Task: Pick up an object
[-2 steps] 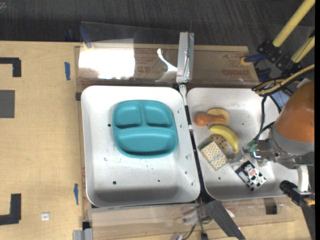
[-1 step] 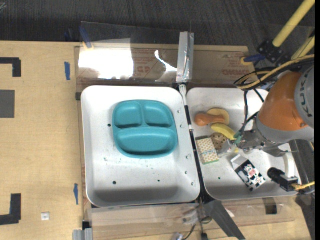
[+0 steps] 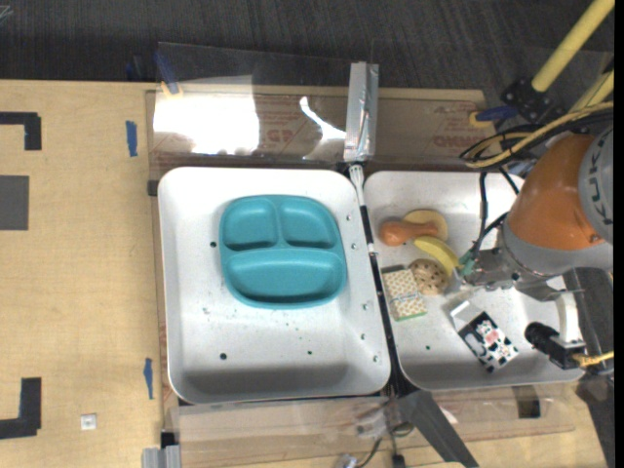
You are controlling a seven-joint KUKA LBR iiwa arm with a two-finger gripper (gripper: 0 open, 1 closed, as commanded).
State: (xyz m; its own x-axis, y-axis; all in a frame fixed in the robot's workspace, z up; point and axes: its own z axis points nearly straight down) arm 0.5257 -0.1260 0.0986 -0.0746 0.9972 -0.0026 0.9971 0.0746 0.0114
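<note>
left bin [image 3: 185,291] carrying teal divided plate [image 3: 283,249] | right bin [image 3: 429,359] holding carrot [image 3: 398,231], banana [image 3: 436,253], cookie [image 3: 427,277], patterned card [image 3: 405,292] | gripper [image 3: 472,266] hovering beside banana, finger state impossible to tell | advice: centring over one item, avoiding the clutter

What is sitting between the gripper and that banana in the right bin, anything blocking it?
Nothing visible lies between them. The gripper hangs just right of the banana, with bare bin floor in the gap. The cookie touches the banana's lower side, and the orange toy lies to its upper left, both off the direct path.
</note>
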